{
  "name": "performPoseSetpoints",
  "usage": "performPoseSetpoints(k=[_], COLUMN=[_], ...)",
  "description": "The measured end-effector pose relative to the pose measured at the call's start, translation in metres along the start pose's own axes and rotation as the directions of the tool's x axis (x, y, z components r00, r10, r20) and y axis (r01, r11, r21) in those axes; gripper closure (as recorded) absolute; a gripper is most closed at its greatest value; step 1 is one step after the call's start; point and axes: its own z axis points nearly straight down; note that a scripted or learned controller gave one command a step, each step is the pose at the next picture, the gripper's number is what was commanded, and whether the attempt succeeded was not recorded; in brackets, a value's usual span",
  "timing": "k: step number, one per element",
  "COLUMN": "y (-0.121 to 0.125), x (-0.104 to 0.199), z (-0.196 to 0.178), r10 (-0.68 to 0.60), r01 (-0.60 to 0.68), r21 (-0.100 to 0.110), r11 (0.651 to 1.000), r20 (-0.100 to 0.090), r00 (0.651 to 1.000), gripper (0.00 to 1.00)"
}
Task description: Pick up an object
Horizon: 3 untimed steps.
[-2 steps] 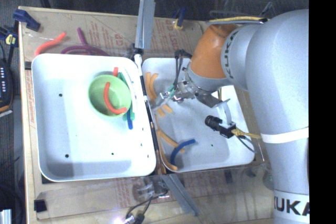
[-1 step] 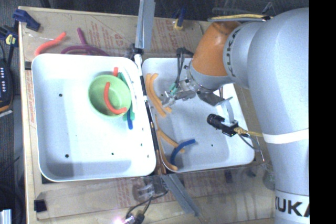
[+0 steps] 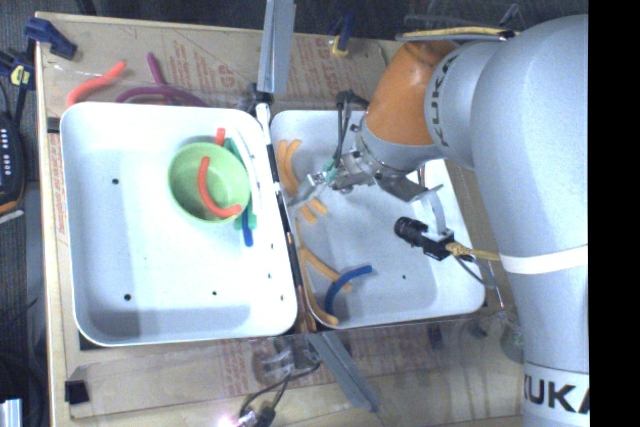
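Grey arm (image 3: pixel 520 165); fingers (image 3: pixel 318 178) beside orange strips (image 3: pixel 290 163).

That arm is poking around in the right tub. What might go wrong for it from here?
The gripper hangs near the divider between the bins, by small orange pieces. They look thin and flat, so the grasp may slip off them. The right bin wall is close, so a bump seems possible. The blue curved piece lies apart, likely untouched.
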Motion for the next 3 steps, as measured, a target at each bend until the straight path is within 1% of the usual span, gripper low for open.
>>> performPoseSetpoints(k=[1,2,3], y=[0.000,0.000,0.003], x=[0.000,0.000,0.018], z=[-0.010,-0.010,0.006], r10=[-0.003,-0.004,0.184], r01=[0.003,0.004,-0.184], r21=[0.000,0.001,-0.009], r11=[1.000,1.000,0.983], r20=[0.001,0.002,0.015], r00=[1.000,1.000,0.983], gripper=[1.00,0.00,0.00])
